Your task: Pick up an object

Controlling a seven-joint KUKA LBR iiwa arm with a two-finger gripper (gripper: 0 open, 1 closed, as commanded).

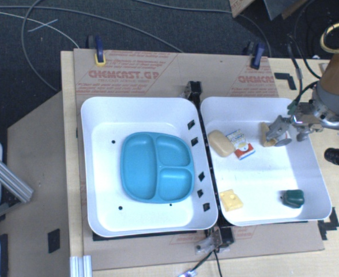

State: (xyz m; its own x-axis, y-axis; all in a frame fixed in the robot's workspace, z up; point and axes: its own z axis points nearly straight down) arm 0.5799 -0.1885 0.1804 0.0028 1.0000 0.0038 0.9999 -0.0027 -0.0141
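My gripper hangs over the upper right part of the right bin, on the grey arm that reaches in from the right. A small tan-brown piece sits right at its tip, and I cannot tell whether it is held. To the left lie a tan rounded object and a small red, white and blue box, touching each other. A yellow wedge with holes rests near the bin's front left corner. A dark green object lies at the front right.
The left bin holds a blue divided plate. A black divider with clips runs between the bins. Cables and a cardboard box lie beyond the bench's far edge.
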